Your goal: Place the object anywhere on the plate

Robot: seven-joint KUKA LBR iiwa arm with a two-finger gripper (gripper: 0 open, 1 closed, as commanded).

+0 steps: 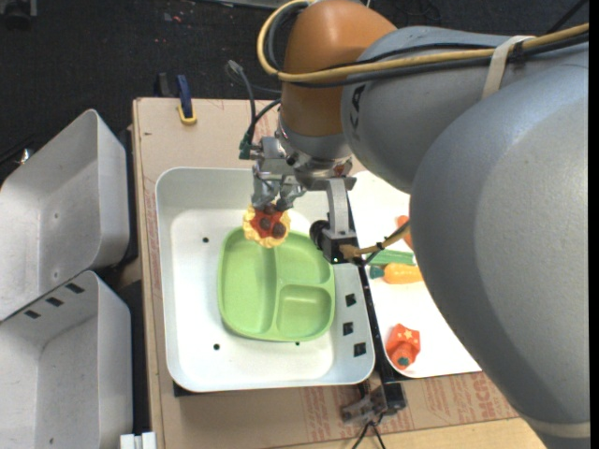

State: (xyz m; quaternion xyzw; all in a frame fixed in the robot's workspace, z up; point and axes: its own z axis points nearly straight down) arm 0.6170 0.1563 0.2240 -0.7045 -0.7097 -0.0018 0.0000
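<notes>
A light green divided plate [271, 293] lies in the left white bin [187, 279]. My gripper [270, 209] hangs over the plate's far rim, pointing down. Between its fingers sits a small yellow and red toy object [267, 225], just above or touching the plate's far edge. The gripper is shut on that object. The grey arm with its orange band reaches in from the right and hides much of the right bin.
The right white bin [412, 358] holds a red strawberry-like toy [403, 343], an orange and green toy [398, 272] and another orange piece [402, 223]. More white bins [56, 251] stand off the bench at the left. Cables hang near the wrist.
</notes>
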